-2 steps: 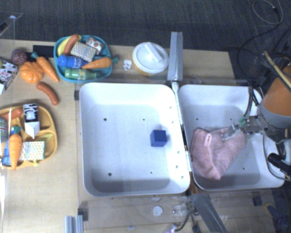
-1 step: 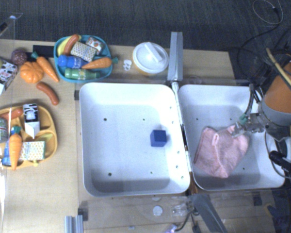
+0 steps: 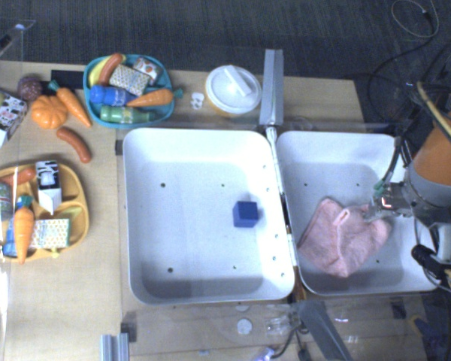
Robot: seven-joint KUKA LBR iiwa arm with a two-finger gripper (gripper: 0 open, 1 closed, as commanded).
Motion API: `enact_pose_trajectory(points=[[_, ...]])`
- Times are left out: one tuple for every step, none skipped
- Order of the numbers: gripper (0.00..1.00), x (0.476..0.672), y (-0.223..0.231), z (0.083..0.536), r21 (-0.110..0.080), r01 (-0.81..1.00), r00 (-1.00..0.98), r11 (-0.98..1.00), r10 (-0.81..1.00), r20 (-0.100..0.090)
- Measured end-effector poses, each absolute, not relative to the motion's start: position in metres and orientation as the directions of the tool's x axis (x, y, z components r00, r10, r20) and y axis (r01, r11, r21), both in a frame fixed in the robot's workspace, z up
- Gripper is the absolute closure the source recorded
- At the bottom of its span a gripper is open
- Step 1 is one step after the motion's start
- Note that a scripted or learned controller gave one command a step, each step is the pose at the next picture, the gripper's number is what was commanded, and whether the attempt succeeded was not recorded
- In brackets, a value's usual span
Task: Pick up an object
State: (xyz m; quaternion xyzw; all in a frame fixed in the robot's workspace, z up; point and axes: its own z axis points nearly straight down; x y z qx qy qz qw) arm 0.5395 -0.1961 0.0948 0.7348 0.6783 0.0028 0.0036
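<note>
1. Two shallow white bins are seen side by side on the table (image 3: 98, 292): the left bin (image 3: 195, 145) and the right bin (image 3: 338, 145).
2. A small blue cube (image 3: 246, 213) is found on the floor of the left bin, right of its middle and apart from every wall.
3. A crumpled pink cloth (image 3: 342, 239) is spread in the lower middle of the right bin.
4. The arm (image 3: 440, 160), grey with an orange band, is seen reaching in from the right over the right bin.
5. The tool (image 3: 381, 204) is placed at the upper right edge of the pink cloth, touching or just above it; whether it is spread or pressed together cannot be told.
6. A blue bowl (image 3: 128, 117) of toy food and a white round lid (image 3: 234, 89) are set on the table behind the left bin.
7. A yellow tray (image 3: 74, 224) of toy food is set at the table's left side, with a small orange pumpkin (image 3: 48, 112) beyond it.
</note>
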Motion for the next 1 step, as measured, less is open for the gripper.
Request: enact_pose_trajectory(points=[[1.0,0.5412,-0.1163,0.1653,0.003,0.987,0.159,-0.159,0.987,0.001]])
